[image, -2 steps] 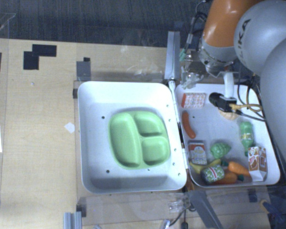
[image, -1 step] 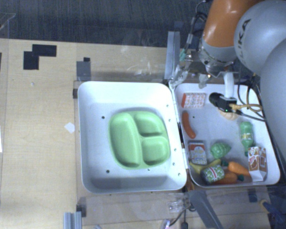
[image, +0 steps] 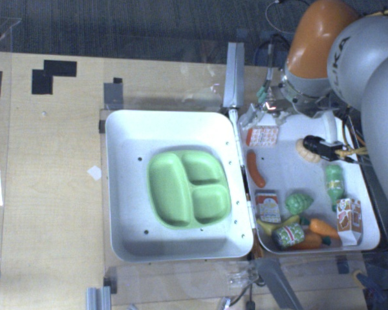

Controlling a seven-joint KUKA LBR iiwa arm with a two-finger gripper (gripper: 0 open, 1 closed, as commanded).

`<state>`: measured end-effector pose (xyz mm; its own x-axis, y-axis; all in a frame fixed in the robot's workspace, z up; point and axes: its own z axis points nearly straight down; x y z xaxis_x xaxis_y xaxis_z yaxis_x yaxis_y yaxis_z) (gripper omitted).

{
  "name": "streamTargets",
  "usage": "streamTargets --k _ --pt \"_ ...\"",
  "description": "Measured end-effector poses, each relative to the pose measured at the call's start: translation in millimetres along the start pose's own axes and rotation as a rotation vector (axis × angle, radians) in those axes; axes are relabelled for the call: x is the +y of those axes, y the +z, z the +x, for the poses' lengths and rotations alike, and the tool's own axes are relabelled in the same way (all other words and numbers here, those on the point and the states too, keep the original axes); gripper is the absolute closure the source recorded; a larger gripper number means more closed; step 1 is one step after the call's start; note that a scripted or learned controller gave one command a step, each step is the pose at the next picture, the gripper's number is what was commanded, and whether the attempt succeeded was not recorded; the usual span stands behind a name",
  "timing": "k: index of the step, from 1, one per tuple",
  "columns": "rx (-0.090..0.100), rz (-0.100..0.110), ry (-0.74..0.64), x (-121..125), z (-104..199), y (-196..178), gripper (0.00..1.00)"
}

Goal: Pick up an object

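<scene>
The right bin (image: 291, 163) holds several small items. A red sausage (image: 255, 168) lies by its left wall, and a red-and-white packet (image: 262, 136) sits above it. At the bin's front are a small red box (image: 269, 206), a green broccoli piece (image: 298, 203), a can (image: 288, 236), a banana (image: 269, 225) and a carrot (image: 323, 227). A green bottle (image: 334, 180) and a carton (image: 349, 216) lie at the right. A beige item (image: 304, 149) rests near the back under a black part. My gripper (image: 269, 105) hangs over the bin's back left corner, just above the packet.
The left bin (image: 126, 141) holds a green divided tray (image: 189, 187). A metal post (image: 232, 76) stands between the bins at the back. The grey arm with its orange band (image: 317, 31) covers the right bin's back right part. Cables trail near the black part (image: 326, 148).
</scene>
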<state>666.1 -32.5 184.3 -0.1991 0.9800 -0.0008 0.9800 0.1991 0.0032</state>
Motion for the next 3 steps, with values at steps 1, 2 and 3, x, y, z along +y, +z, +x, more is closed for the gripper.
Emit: streamTargets --k 1,2,3 --pt "0.001 -0.001 0.18 8.8 23.9 -0.6 0.0" --pt "0.0 -0.001 0.18 8.8 24.0 -0.6 0.0" --pt "0.0 -0.001 0.18 8.9 24.0 -0.6 0.0"
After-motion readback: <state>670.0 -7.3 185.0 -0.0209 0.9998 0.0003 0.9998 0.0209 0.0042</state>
